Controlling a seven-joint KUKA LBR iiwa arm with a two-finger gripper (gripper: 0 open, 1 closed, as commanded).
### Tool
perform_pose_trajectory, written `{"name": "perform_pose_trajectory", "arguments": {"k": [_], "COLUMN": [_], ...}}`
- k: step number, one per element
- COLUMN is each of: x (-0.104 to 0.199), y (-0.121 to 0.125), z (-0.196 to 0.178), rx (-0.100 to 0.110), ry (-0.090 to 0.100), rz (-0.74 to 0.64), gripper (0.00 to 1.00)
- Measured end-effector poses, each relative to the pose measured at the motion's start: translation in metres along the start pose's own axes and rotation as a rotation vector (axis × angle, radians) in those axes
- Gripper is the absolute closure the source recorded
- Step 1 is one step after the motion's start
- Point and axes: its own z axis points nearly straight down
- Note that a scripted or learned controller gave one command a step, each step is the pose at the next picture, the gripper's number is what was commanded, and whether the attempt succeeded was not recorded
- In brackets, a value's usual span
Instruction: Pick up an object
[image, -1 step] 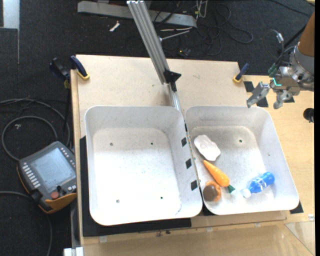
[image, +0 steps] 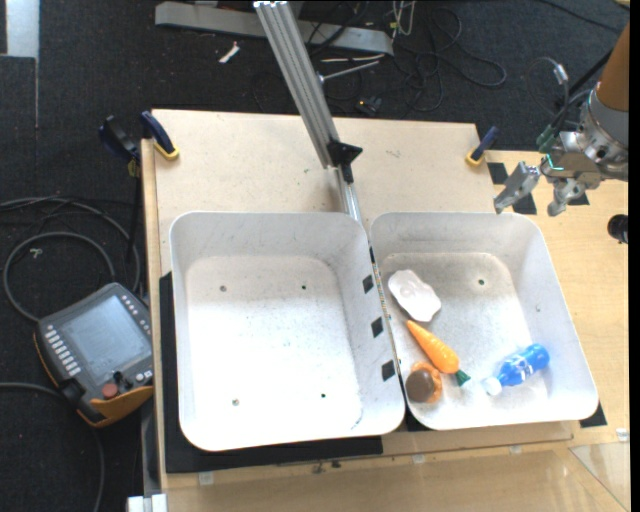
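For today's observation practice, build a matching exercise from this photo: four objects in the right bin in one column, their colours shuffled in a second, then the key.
Column 1:
1. carrot
2. bottle
3. lumpy object nearest the divider's upper part
4. round object at the carrot's lower end

Column 2:
A. blue
B. brown
C. orange
D. white

Pairs: 1-C, 2-A, 3-D, 4-B

Right bin holds carrot, bottle to its right, perhaps a shell behind.
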Motion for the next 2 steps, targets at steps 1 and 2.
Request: {"name": "perform_pose_trajectory", "arguments": {"k": [1, 2], "x": [-0.006, -0.006], "y": [0.001, 0.011], "z": [0.062, 0.113], "rx": [0.005, 0.003], "ry": [0.001, 0.001], "rz": [0.004, 0.0], "gripper": [0.0, 0.0]}}
